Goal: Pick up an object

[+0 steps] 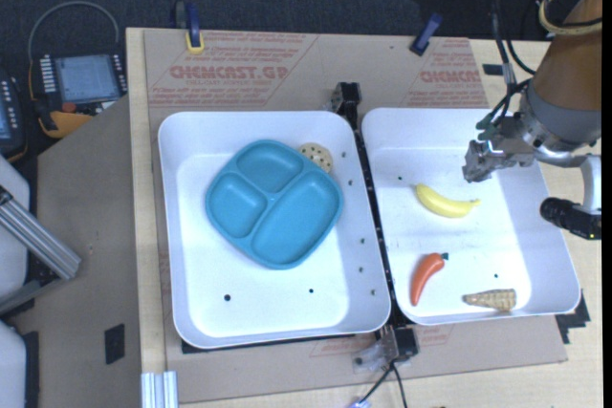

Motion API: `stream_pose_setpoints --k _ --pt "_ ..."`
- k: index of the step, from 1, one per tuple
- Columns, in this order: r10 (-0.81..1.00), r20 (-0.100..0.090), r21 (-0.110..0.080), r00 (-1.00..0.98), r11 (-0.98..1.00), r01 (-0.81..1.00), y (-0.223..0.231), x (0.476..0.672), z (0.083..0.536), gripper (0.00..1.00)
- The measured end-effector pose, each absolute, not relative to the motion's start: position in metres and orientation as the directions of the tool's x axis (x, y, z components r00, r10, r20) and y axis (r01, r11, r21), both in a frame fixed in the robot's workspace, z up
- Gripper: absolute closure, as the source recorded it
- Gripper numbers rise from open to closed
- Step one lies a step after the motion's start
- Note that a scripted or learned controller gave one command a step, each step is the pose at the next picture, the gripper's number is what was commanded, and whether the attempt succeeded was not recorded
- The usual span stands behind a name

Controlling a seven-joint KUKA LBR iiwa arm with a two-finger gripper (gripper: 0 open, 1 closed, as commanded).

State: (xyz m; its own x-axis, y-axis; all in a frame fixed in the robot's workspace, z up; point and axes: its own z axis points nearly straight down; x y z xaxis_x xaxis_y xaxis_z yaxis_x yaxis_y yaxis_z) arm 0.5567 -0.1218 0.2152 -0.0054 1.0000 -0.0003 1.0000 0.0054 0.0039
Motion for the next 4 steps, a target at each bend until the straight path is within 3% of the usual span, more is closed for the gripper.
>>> stream_pose_setpoints --k 2,4 --pt "1.000 0.002 0.002 -0.005 0.005 1.000 -0.020 0.566 0.215 1.00" --pt "1.000 0.002 0.002 -0.004 0.004 1.000 0.079 0.587 0.226 1.00"
